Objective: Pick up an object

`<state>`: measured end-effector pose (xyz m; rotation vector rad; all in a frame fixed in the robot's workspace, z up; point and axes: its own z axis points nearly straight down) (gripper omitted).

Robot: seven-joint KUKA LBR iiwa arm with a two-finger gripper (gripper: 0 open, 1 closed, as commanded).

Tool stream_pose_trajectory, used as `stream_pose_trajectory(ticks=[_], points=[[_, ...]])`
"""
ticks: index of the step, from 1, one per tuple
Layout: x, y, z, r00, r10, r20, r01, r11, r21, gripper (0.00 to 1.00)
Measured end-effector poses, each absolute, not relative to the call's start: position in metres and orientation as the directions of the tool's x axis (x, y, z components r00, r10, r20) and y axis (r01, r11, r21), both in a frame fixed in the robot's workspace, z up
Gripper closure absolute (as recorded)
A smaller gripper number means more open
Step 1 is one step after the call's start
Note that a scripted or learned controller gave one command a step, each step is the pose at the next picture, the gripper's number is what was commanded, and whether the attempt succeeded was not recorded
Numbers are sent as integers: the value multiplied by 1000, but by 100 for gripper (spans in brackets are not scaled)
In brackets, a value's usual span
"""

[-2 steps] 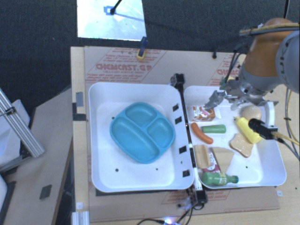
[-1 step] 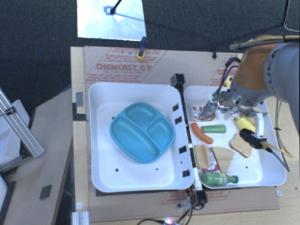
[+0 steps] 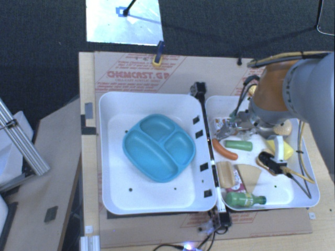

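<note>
over the right bin (image 3: 301,192), gripper (image 3: 229,127) low above a green carrot-like toy (image 3: 238,145) and hot dog (image 3: 225,150); finger state hard to tell. blue plate (image 3: 158,147) alone in left bin (image 3: 118,192).

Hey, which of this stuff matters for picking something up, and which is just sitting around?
For the job:
gripper
right bin
hot dog
green cucumber
green bottle
banana

Lying about:
left bin
blue divided plate
cardboard sheet
</note>
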<state>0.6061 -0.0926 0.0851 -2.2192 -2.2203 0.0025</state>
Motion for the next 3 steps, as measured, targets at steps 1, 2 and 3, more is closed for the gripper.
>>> stream_pose_trajectory(ticks=[1, 2, 3], points=[[608, -93, 99, 0, 1000, 0, 1000, 0, 3, 100], [613, -88, 145, -5, 1000, 0, 1000, 5, 6, 100], [616, -89, 210, -5, 1000, -1, 1000, 5, 9, 100]])
